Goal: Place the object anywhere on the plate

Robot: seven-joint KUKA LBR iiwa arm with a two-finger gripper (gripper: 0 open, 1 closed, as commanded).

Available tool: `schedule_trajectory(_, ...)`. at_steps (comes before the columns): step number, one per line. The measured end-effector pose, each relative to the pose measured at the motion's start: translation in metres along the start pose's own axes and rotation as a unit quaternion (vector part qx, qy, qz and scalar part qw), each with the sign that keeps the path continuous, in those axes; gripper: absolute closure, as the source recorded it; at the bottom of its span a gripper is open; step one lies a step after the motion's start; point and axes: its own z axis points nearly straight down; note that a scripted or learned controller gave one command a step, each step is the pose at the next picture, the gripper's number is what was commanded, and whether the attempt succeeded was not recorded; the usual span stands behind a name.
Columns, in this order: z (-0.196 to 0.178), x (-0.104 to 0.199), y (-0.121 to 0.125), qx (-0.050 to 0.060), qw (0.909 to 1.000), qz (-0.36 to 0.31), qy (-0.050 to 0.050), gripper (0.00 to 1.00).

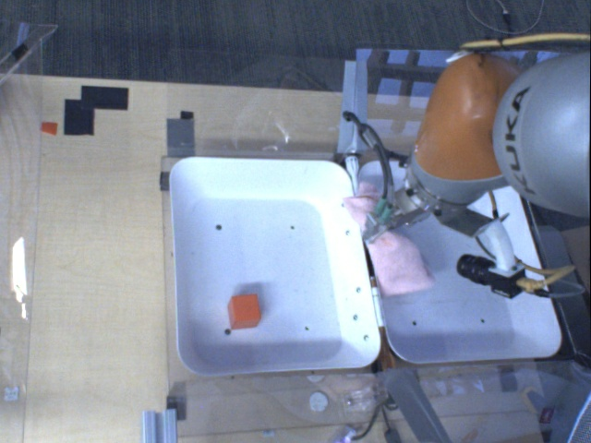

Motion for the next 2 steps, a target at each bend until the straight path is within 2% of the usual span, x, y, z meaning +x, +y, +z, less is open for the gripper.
schedule_trajectory(1,0.001,0.042,0.006,-0.001,0.9800,-0.199,0.000,1.00)
schedule_trajectory(2,0.005,0.094,0.019,-0.003,0.9207,-0.390,0.000,1.00)
